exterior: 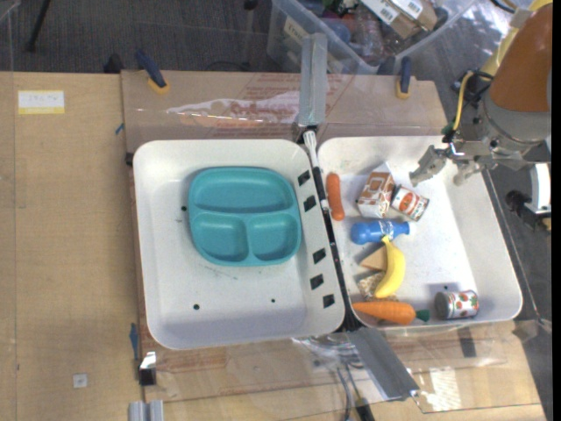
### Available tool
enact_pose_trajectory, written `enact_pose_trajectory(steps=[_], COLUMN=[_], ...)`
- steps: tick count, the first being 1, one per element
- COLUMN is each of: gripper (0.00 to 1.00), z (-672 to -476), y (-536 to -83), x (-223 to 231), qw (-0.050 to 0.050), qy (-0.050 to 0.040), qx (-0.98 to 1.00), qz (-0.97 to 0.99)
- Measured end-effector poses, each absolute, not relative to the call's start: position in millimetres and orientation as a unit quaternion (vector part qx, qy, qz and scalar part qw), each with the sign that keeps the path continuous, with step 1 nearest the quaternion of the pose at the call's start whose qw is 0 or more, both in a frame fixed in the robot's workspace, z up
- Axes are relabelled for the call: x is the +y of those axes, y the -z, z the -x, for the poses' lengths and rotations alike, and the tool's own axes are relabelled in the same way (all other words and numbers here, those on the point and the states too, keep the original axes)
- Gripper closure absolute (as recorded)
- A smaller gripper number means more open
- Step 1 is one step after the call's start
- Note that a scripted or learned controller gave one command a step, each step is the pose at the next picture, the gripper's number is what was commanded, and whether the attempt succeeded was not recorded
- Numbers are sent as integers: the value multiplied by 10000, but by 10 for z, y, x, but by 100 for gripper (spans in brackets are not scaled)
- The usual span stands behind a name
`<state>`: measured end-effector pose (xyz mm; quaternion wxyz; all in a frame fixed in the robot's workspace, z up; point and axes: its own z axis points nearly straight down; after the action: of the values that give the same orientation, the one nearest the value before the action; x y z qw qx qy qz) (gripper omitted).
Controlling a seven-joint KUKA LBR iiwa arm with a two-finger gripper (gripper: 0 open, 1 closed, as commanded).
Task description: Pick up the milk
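An orange plastic carrot (384,311) lay closest to the lens, along the near rim of the right-hand shallow white bin (491,235), with a small printed tin can (456,303) on its side at about three o'clock from it. At twelve o'clock from the carrot sat a yellow toy banana (392,267) touching a tan wedge-shaped piece (372,260), then a blue plastic bottle (379,231) lying flat. The small red-and-white milk carton (375,194), my target, rested in the bin's far half, a second red-and-white can (409,203) just beside it at four o'clock and a slim orange sausage-shaped toy (335,196) near the divider at nine o'clock. The left-hand white bin (158,261) carried a teal three-compartment plastic tray (243,215).

My two-finger gripper (431,166) hung above the far right part of the right bin, at roughly two o'clock from the carton, apart from it and carrying nothing. I could not tell how its tips were set. I judged this the approach step, with the grasp not yet made. The next move called for travel toward eight o'clock to centre over the carton, a wrist turn to straddle its narrow sides, then a descent clear of the neighbouring can, which could be nudged or caught instead.
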<state>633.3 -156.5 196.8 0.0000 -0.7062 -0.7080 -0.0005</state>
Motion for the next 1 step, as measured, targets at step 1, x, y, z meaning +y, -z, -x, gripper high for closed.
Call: enact_pose_trajectory(steps=[1], gripper=[0], z=[-6216], y=[-1278], x=[-1061], qw=[-136], qy=[98], qx=[-7212], qz=[6926])
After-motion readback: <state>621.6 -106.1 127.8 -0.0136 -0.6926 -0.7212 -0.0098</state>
